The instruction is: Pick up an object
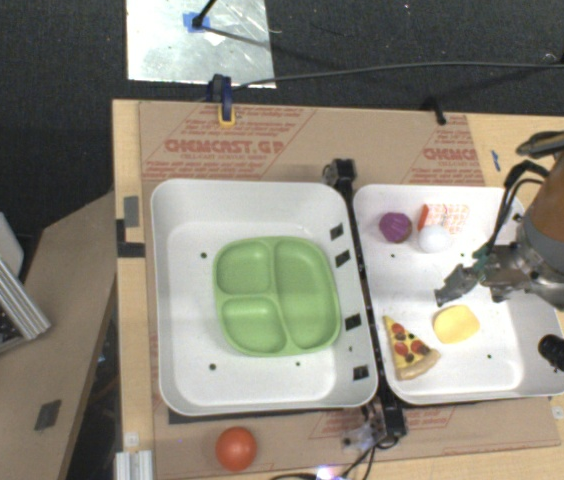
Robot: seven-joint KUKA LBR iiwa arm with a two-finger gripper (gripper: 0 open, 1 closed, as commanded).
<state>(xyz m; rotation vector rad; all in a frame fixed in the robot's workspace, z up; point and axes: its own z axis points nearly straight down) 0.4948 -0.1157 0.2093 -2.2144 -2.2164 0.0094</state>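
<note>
Tool: I saw the dark two-finger tool (454, 288) low over the right shallow white bin (502, 378); I could not tell its grip state.
Nearest object: a yellow rounded block (456, 323) lay just at the tool's 6 o'clock.
Others in that bin: a toy pizza slice (409, 345) at 7 o'clock, a purple ball (395, 227) and a white ball (433, 238) toward 11 o'clock.
Left bin (187, 258): I noted a green divided plastic tray (276, 295).
Surface (292, 138): an orange ball (235, 448) sat at its front edge.
</note>
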